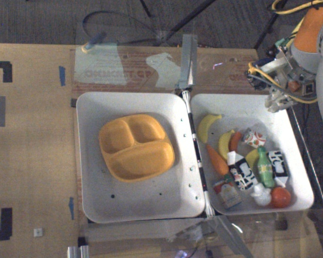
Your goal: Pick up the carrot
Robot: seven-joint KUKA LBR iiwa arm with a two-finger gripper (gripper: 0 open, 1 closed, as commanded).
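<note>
The carrot [217,160] is an orange tapered piece lying at a slant near the left wall of the right bin [290,130], just below a yellow banana [206,126]. My gripper [277,102] hangs at the bin's upper right corner, above the rim, well away from the carrot to the right and back. The orange band of the arm [312,28] shows above it with yellow cables around the wrist.
The left bin [91,160] holds a yellow divided plate [137,147]. Around the carrot lie several toy foods: a second banana [225,142], a green bottle [265,168], a red tomato [280,197], small cartons [241,174] and a can [253,138].
</note>
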